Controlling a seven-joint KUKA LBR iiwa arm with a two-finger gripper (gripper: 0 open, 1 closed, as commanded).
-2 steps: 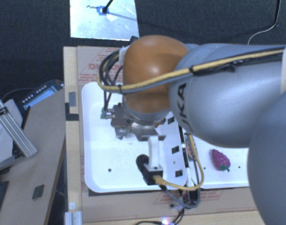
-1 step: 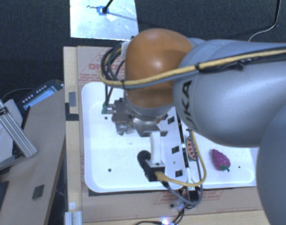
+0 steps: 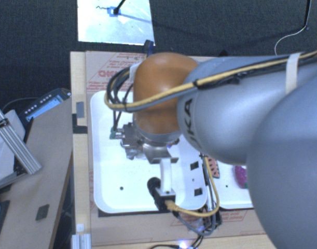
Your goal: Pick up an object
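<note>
Camera view, and the grey arm [image 3: 241,113] fills the frame, reaching in from the right with its orange band bulging over the white bin [image 3: 109,191]. The gripper [image 3: 148,148] hangs low over the bin's open floor, left of centre. Open or closed? I cannot tell, because the wrist sits squarely on top of it from this angle. Nothing can be made out in its hold.

Where are the candidates? A pink thing [image 3: 241,176] peeks out from under the forearm at the right, and an orange speckled piece [image 3: 212,167] lies just beside it, nearer the gripper. The arm covers the divide, so which bin they sit in I cannot say. Two small dark squares [image 3: 194,166] lie on the white floor between those pieces and the gripper, and they may be objects or only marks.

The risk, as I judge it: the floor around the gripper looks bare, so a close here may well catch nothing. Going for the pink and orange pair is tricky too. They lie so close together that a grab could nudge one aside or clip both and drop them onto the desk [image 3: 54,139].
</note>
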